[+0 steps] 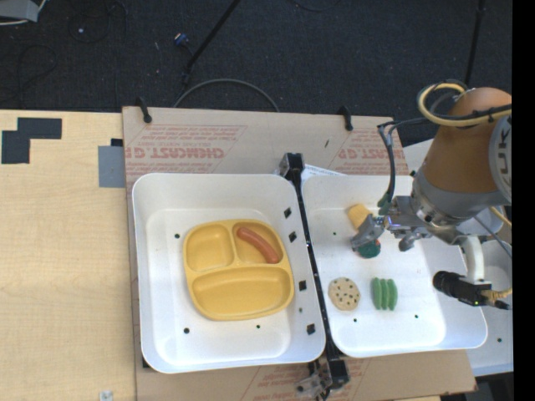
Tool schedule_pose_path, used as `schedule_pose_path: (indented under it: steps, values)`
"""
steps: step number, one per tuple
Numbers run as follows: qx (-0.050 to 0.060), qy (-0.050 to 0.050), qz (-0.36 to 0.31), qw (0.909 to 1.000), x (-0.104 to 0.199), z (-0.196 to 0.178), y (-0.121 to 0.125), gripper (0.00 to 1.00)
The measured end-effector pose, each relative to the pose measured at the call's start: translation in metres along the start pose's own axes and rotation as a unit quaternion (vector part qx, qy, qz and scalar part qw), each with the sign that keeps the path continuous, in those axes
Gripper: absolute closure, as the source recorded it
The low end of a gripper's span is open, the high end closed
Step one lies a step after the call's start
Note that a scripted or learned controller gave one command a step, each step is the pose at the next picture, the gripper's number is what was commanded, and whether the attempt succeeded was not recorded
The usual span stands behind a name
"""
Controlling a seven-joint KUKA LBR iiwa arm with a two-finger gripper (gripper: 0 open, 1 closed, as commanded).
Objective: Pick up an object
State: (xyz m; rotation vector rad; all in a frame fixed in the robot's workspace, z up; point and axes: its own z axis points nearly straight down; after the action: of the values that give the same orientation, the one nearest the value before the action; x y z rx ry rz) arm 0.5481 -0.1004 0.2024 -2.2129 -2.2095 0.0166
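My gripper (374, 237) hangs low over the upper middle of the right bin (418, 341), reaching in from the right. A small dark green round thing (369, 251) lies right under its grey tip; whether it is gripped is unclear. Just up and left of the tip sits a yellow wedge (358, 215). Nearer the front of this bin lie a round speckled cookie (343, 293) and a green pea pod piece (384, 293), both apart from the gripper.
The left bin (159, 224) holds a yellow divided tray (238, 295) with a red sausage (259, 243) in its upper right compartment. A black divider (303, 249) runs between the bins. Bare bin floor lies at the right bin's front right.
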Motion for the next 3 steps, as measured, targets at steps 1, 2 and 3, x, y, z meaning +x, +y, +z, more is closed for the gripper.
schedule_pose_path:
  steps: [1, 2, 3]
  values:
    - [-0.007, -0.001, -0.001, 1.0, 0.0, -0.007, 0.003, 0.0]
    - [-0.005, -0.001, -0.001, 1.0, -0.006, 0.045, 0.011, 0.0]
    - [-0.005, -0.001, 0.0, 1.0, -0.013, 0.092, 0.013, 0.0]
